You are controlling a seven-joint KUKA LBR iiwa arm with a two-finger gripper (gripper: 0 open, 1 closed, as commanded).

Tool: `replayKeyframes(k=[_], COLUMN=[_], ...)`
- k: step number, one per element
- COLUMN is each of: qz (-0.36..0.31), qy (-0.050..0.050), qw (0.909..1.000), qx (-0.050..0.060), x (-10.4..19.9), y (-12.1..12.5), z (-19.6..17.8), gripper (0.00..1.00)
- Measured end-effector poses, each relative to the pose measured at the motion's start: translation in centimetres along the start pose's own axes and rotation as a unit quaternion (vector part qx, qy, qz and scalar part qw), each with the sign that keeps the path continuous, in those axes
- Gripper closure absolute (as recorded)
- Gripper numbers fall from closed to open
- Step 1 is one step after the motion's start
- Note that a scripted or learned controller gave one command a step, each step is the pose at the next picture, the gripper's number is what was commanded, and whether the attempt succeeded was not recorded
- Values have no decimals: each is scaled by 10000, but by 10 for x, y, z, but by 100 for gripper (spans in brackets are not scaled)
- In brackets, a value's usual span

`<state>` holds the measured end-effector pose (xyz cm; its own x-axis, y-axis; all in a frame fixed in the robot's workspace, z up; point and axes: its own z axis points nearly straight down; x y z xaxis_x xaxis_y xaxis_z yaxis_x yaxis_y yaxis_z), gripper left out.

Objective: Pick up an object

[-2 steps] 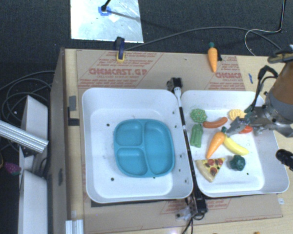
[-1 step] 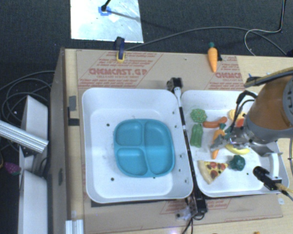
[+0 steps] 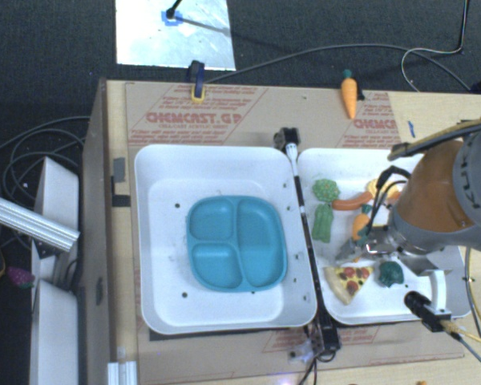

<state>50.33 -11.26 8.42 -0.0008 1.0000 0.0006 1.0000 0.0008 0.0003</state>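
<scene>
My gripper (image 3: pixel 359 249) hangs low inside the right bin (image 3: pixel 341 164), reaching in from the right under the orange band (image 3: pixel 433 191). It is just above a pizza slice (image 3: pixel 348 280) and left of a dark teal toy (image 3: pixel 390 273). A green cucumber piece (image 3: pixel 322 221) lies to its left, with a green broccoli (image 3: pixel 325 189) beyond it. An orange sausage (image 3: pixel 351 202) and a small orange piece (image 3: pixel 360 222) lie just behind the gripper. Nothing shows held in it.
The left bin (image 3: pixel 164 175) holds a blue divided plate (image 3: pixel 236 241). A toy carrot (image 3: pixel 349 95) lies on the cardboard behind the bins. A black clamp (image 3: pixel 289 140) sits on the divider between the bins. Cables run along the left and right of the bench.
</scene>
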Motion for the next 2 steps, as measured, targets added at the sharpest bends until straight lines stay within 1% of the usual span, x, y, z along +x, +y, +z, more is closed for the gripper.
replayKeyframes(k=[1, 2], qz=[-10, -19], qy=[-5, -4], qw=[10000, 10000], qx=[-11, -14], x=[-10, -10], y=[59, 59], z=[0, -11], gripper=[0, 100])
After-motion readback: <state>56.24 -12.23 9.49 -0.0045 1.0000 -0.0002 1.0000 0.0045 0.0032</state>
